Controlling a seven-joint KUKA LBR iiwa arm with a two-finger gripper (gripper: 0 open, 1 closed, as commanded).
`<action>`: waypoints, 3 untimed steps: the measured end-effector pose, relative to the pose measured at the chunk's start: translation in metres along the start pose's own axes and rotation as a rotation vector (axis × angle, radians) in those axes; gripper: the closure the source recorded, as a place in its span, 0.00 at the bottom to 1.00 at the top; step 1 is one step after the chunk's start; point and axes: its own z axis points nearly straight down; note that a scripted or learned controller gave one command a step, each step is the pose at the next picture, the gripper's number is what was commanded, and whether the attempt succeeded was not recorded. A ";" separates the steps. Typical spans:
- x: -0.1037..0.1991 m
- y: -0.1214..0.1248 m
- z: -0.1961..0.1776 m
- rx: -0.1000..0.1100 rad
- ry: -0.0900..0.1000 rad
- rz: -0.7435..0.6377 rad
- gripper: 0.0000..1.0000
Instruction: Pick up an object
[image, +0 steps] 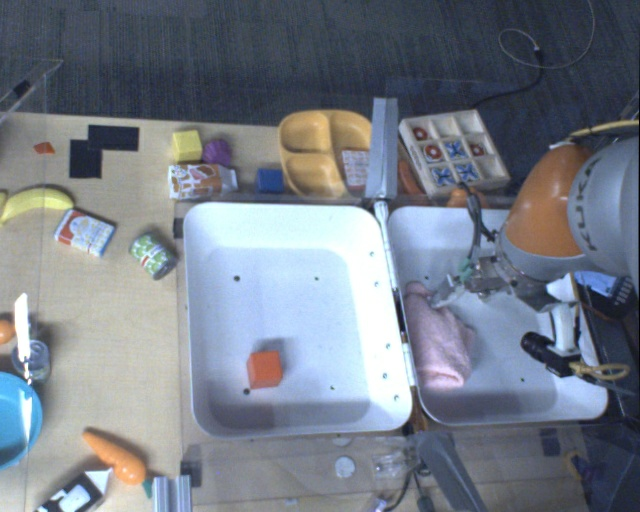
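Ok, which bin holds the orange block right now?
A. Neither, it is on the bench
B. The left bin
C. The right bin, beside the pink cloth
B: the orange block lies on the floor of the left bin, while the pink cloth lies in the right bin.

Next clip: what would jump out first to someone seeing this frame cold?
The grey arm with its orange band reaches in from the right, its hand low in the right bin beside a rolled pink cloth. In the left bin an orange block sits alone near the front. Toy food lies on the bench to the left, including a banana and a carrot.
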 end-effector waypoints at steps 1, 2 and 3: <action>0.000 -0.063 -0.001 -0.001 -0.001 -0.089 0.00; -0.011 -0.005 -0.050 0.009 0.002 -0.089 0.00; 0.023 -0.050 -0.001 -0.002 -0.001 -0.149 0.00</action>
